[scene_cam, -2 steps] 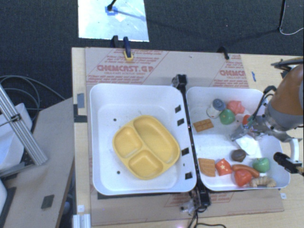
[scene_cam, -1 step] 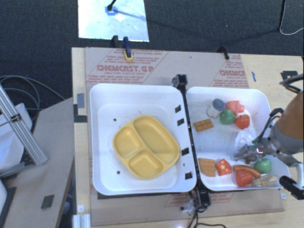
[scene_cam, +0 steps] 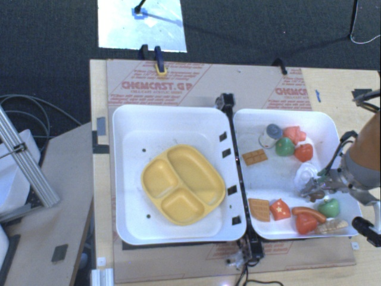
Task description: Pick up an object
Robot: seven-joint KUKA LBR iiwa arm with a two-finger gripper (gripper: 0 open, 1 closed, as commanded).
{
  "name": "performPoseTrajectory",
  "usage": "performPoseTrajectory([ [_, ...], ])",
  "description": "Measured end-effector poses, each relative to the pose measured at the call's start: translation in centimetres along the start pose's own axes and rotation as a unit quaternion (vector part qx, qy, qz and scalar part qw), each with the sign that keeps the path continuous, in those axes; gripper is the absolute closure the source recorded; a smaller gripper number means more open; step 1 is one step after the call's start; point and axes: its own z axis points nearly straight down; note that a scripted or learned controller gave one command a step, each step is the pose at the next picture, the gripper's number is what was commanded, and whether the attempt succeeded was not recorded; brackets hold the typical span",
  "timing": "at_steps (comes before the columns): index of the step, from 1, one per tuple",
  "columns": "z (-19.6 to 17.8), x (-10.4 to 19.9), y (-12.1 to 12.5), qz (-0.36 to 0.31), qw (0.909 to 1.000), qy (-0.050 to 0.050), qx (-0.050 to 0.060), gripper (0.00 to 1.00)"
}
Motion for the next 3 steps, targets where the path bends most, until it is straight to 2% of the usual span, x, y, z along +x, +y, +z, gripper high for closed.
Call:
performPoseTrajectory([
  [1, 1.0, 3.6, -0.6, -0.002, 1.0000, 0.001, 0.001, 1.00],
  [2, -1.0, 10.5, 7.0, -0.006, 1.0000, 0.001, -0.002, 1.00],
  [3, -9.3, 17.1, 3.2, -0.004, 1.0000, 0.002, 0.001, 1.00],
])
